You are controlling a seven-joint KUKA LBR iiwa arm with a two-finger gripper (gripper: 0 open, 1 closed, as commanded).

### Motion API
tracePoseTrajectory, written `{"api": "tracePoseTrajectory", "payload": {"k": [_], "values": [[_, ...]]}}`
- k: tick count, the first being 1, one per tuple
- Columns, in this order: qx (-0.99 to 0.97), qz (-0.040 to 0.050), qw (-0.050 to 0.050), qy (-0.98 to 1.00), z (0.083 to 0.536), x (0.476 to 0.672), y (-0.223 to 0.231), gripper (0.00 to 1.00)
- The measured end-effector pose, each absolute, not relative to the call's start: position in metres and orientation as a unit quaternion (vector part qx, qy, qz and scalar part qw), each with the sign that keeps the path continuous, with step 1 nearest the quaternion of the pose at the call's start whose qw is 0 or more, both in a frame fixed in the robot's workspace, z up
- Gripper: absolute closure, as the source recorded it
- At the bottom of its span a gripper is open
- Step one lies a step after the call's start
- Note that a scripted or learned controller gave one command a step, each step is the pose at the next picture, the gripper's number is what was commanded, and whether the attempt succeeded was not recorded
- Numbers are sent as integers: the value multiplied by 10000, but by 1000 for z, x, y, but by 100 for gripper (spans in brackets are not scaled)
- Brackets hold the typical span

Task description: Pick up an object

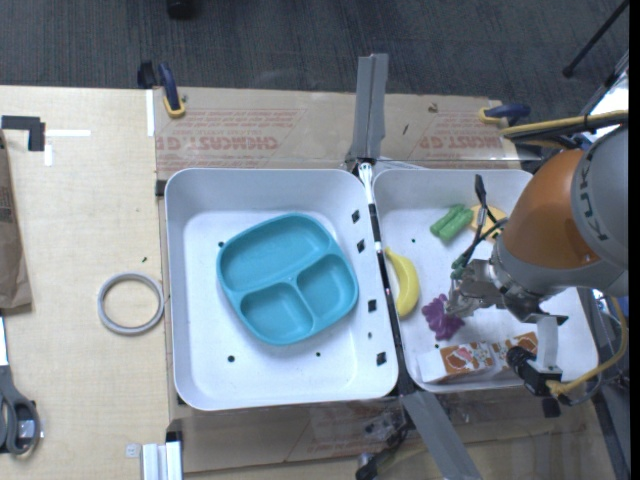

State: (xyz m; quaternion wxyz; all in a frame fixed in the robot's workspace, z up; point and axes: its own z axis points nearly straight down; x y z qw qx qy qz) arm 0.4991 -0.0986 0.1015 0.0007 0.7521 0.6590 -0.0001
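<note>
The right bin [400, 190] holds a yellow banana [404, 281] by its left wall, a green object [450, 222] further back, a purple grape bunch [438, 316] in the middle and a white and orange carton [478, 358] at the front. My gripper [464, 298] reaches down from the right, just right of and above the purple grapes, its tips close to them. The arm's orange band [550, 218] and wrist cover the bin's right half.
The left bin [190, 298] carries a blue divided plate [288, 278]. On the bench to the left lie a grey ring [131, 302] and scissors [18, 423]. A metal divider post [370, 108] stands between the bins at the back.
</note>
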Motion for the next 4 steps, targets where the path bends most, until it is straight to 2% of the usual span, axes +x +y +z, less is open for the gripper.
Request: {"api": "tracePoseTrajectory", "payload": {"k": [1,2,3,4], "values": [[7519,-2,7,6592,101,499,-99,0],[7531,-6,1,6579,110,499,-99,100],[7529,-7,0,6581,110,499,-99,0],[6695,-7,-14,7428,91,477,-94,0]]}}
